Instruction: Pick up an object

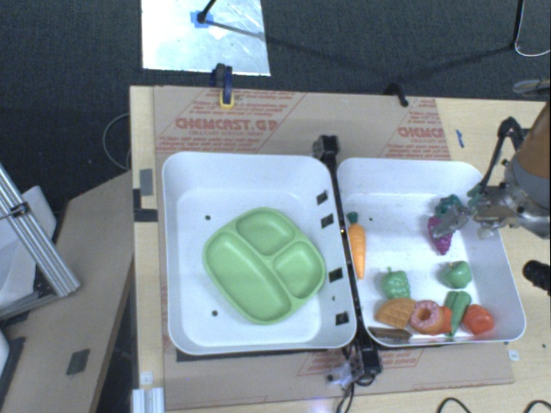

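We reach in from the right with our gripper point(454, 216) low over the right bin point(405, 183), beside the purple grapes point(441, 233), apparently to pick them, though we cannot tell its state.

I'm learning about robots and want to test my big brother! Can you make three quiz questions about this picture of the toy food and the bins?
1. True or false: the green divided plate lies in the right bin.
2. Which toy lies nearest the divider between the bins: A) the carrot, B) the purple grapes, C) the green apple?
3. Fill in: the gripper is over the ____ bin.

Key: 1. False, it lies in the left bin. 2. A. 3. right, close to the purple grapes.
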`<state>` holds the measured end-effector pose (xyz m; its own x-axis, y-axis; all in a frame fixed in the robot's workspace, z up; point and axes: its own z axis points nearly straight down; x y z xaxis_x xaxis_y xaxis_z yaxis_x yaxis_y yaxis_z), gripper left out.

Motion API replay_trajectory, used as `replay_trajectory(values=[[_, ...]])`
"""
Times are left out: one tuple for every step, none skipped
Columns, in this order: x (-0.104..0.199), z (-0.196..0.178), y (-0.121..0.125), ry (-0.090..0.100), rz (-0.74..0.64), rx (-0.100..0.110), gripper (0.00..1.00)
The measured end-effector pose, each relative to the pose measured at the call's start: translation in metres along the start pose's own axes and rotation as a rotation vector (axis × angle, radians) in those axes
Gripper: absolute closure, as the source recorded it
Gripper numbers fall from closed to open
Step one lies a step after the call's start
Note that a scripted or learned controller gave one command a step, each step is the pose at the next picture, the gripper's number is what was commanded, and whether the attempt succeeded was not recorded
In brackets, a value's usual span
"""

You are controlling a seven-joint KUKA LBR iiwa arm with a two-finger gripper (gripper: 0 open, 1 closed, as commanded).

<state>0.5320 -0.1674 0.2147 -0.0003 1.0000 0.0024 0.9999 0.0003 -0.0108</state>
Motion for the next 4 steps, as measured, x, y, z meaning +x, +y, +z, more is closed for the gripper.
replay_trajectory(values=[[0.000,-0.006,0.003,-0.002,-0.003,-0.012,0.00],[-0.001,0.056,0.000,-0.001,-0.001,-0.008,0.00],[-0.002,0.119,0.001,-0.001,-0.001,-0.008,0.00],[-0.002,0.131,0.002,-0.002,-0.001,-0.011,0.00]])
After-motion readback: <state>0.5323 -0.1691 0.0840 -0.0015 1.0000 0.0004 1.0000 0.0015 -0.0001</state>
